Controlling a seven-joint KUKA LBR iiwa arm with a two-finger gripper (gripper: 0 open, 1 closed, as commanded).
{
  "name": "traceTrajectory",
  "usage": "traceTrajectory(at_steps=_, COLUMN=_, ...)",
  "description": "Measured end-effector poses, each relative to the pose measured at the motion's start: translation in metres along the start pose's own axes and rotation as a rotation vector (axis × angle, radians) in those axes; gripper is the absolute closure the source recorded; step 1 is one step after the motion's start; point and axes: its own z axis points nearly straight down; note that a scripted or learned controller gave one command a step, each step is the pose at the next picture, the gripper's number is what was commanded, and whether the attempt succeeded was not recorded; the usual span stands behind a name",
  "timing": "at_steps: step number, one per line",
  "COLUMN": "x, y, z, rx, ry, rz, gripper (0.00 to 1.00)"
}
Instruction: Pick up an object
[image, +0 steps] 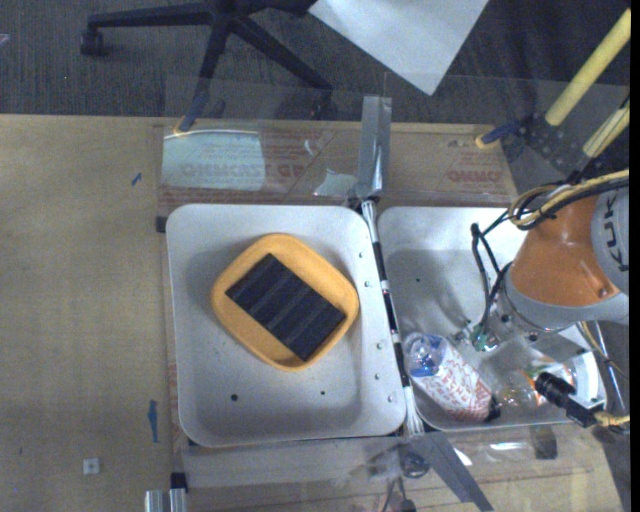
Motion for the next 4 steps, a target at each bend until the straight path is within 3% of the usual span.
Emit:
traceTrajectory(at_steps=1, x=0.056, y=0.026, z=-0.090, rx=-0.001, ry=-0.002, rz=0.033, gripper=0.00)
traceTrajectory(at_steps=2, x=0.039, y=0.002, z=-0.090, rx=0.001, ry=0.000, rz=0.300, gripper=0.00)
traceTrajectory(at_steps=3, x=0.021, y=-0.024, z=-0.017, rx=0.003, ry=0.001, rz=0.515, gripper=0.00)
traceTrajectory(at_steps=4, x=-0.017, y=-0.041, z=-0.017, rx=-0.001, ry=-0.002, rz=0.532, gripper=0.00)
